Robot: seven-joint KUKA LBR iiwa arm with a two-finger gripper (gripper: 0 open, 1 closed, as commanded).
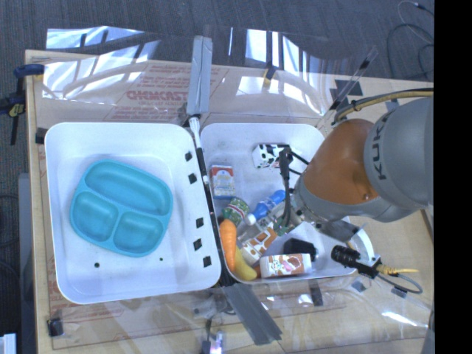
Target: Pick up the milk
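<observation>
Milk here looks to be the small carton with black-and-white cow markings [266, 155], lying at the far side of the right bin [221, 135], close to the far wall and apart from the clutter nearer the camera. That identification is a judgement from the pattern; no label can be read.

The arm reaches in from the right, its orange band and grey body covering much of the right bin's right half. The fingers [284, 216] point down into the pile in the middle of the bin, beside a blue-capped bottle [274, 198] and a green-labelled can [235, 209]. Whether they are open or closed I cannot tell; cables and the wrist hide them, and nothing can be seen held between them.

Nearer in the same bin lie a carrot [228, 243], a banana [244, 270], a pink-labelled bottle [286, 265] and a small red-and-white box [221, 180]. The left bin [59, 198] holds a blue divided plate [122, 207].

As I judge it, the pick is not yet made: the carton rests in the bin, clear of the fingers, which sit nearer than it. Moving farther back, closing on the carton and lifting all remain.
</observation>
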